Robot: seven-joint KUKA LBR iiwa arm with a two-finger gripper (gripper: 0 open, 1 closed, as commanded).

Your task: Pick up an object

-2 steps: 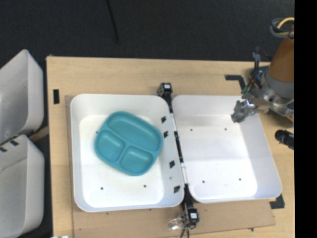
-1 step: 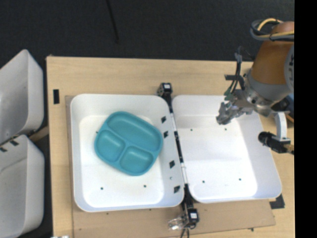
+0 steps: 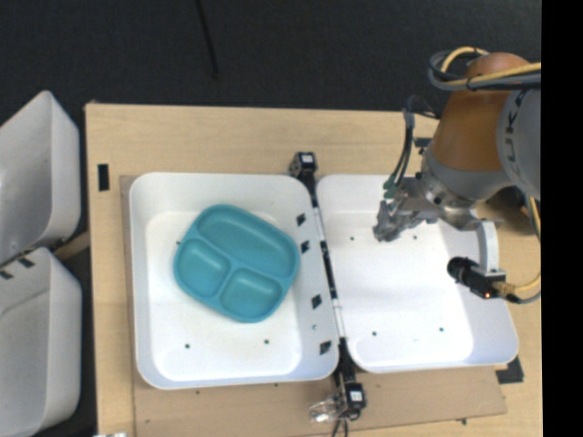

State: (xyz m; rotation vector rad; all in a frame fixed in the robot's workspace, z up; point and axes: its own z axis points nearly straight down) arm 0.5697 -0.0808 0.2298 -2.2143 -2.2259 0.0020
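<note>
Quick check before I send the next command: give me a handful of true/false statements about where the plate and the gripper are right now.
1. The teal divided plate lies in the left bin. True.
2. The gripper is over the left bin. False: it is over the right bin.
3. The plate has three compartments. True.
4. The plate is between the gripper's fingers. False: the plate lies apart from it, across the divider.
5. The arm has an orange band. True.
</note>
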